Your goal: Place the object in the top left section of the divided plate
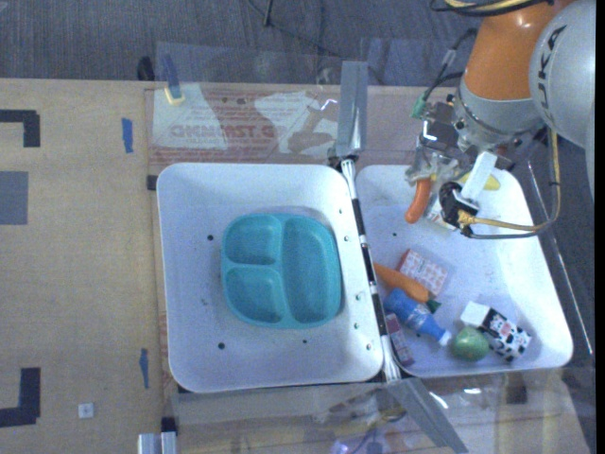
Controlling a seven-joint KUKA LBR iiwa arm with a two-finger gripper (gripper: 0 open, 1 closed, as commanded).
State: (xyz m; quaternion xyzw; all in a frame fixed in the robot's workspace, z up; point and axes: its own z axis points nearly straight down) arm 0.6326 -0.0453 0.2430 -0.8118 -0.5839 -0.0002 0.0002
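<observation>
The teal divided plate (282,269) lies in the middle of the left bin (189,206); its top left section (252,240) holds nothing. My gripper (428,189) hangs over the upper left part of the right bin (544,263), well to the right of the plate. A small orange carrot-shaped piece (416,200) sticks down between its fingers, raised off the bin floor, and the gripper is shut on it.
In the right bin's lower half lie another orange carrot (395,277), a pink packet (425,271), a blue bottle (417,315), a green ball (468,344), a white block (474,312) and a cow-patterned toy (507,336). A raised divider (364,253) separates the bins.
</observation>
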